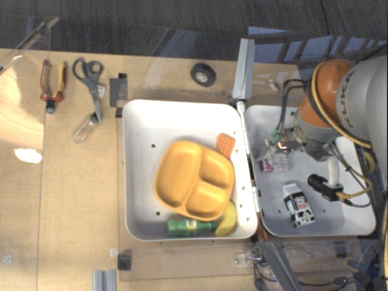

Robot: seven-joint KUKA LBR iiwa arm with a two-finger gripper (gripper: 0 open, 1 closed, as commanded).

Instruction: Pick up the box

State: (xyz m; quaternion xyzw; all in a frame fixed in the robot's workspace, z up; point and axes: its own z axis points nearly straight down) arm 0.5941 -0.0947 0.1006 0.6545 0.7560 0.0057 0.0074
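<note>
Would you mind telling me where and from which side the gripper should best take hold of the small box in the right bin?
The box lies flat in the right bin; likely best from straight above, fingers across its two long sides.

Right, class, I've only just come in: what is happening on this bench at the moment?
A grey robot arm reaches from the right over the right bin, its pincer low near a small clear item. The box it should pick up lies apart from the pincer, nearer the bin's front, not yet grasped. The left bin holds a yellow divided tray, a green bottle and an orange piece.
</note>
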